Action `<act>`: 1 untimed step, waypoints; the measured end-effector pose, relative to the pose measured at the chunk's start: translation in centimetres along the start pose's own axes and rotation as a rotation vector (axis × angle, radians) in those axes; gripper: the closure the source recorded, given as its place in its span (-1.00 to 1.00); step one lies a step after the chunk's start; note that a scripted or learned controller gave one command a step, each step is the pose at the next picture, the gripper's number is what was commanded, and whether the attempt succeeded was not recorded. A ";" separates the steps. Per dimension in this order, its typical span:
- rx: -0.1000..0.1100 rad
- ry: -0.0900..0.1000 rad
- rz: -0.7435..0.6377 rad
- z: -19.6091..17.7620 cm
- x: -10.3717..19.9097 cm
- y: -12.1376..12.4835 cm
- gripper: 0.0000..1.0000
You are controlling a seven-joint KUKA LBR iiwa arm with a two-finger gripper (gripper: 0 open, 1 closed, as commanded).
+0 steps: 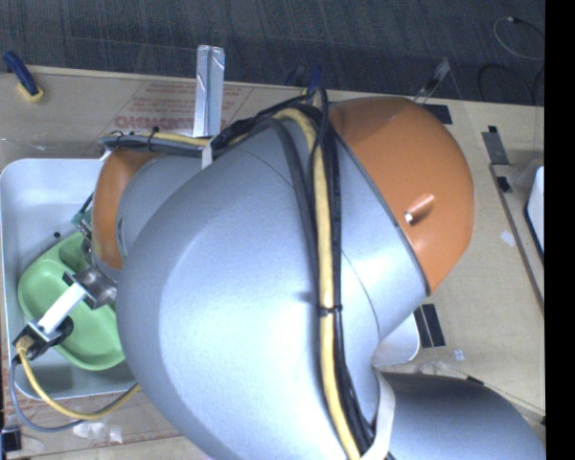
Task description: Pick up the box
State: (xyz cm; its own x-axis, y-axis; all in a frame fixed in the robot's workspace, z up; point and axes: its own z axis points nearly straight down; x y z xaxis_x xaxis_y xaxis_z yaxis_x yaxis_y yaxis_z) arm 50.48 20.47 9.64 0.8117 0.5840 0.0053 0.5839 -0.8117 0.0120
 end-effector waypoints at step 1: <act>-0.002 0.010 -0.004 -1.1 0.4 0.1 1.00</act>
State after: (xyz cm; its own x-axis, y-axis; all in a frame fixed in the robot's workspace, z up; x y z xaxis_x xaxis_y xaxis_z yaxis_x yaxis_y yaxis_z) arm 50.83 20.61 10.78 0.8091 0.5874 0.0154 0.5873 -0.8093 0.0143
